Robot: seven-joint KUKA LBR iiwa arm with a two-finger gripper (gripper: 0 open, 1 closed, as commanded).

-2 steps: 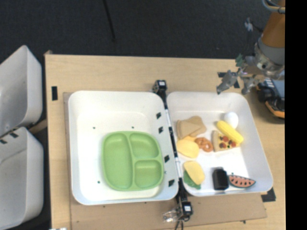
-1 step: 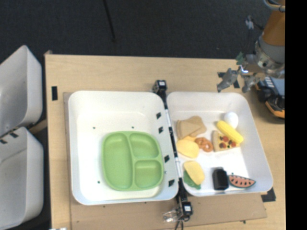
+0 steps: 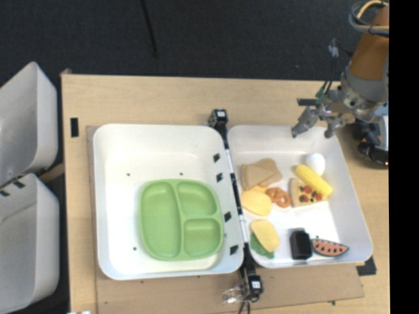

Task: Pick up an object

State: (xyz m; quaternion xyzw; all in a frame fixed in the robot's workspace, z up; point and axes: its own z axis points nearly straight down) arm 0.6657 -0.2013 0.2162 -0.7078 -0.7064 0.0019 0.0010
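End effector (image 3: 317, 124) open, corn (image 3: 313, 179) lying diagonally

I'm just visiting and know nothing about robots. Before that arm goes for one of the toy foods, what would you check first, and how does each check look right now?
1. Gripper free of any load: ok, nothing between its fingers, which are spread apart.
2. Gripper over the right bin: ok, it hangs at the bin's far edge.
3. Targets within the bin: ok, white egg, corn cob and bread slice lie nearest.
4. Target standing apart: not ok, corn touches the pizza slice.
5. Height above the items: cannot tell.
6. Left bin: ok, the green divided plate lies out of the way.
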